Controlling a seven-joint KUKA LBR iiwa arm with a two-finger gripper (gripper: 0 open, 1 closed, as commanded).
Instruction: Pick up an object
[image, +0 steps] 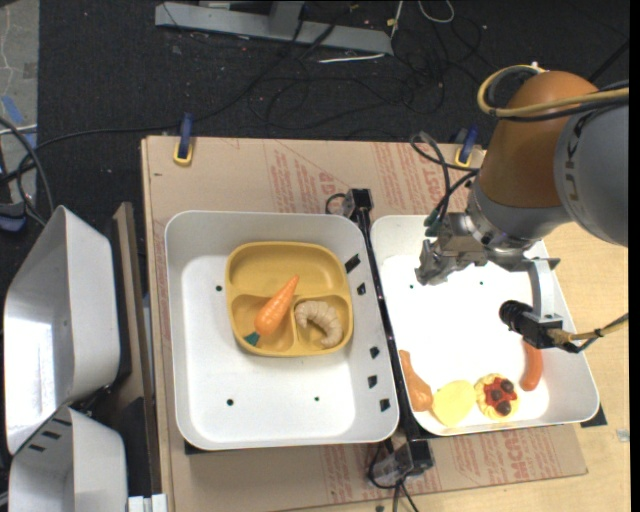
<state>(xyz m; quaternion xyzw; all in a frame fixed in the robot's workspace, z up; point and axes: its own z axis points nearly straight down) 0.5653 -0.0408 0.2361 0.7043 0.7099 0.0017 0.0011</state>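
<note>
Objects to pick lie in both bins, and the gripper (437, 262) hangs over the far left part of the right bin (470, 320), above bare white floor with nothing between its fingers. Whether those fingers stand wide or narrow cannot be told from this slant. The grey arm (560, 150) with its orange band reaches in from the far right.

Nearest the gripper, well apart from it toward the near edge of the right bin, sit an orange curved piece (414, 381) against the left wall, a pale yellow round piece (454, 402) just beside it, and a small yellow item topped with red and dark bits (497, 395) next to that. A red-orange sausage shape (531, 367) lies to the right.

In the left bin (200, 330) rests a yellow divided plate (285, 262). A toy carrot (276, 306) lies tilted in it, and a pale shrimp (320, 321) is curled in its right compartment. Both bins stand on the brown desk (260, 165).
</note>
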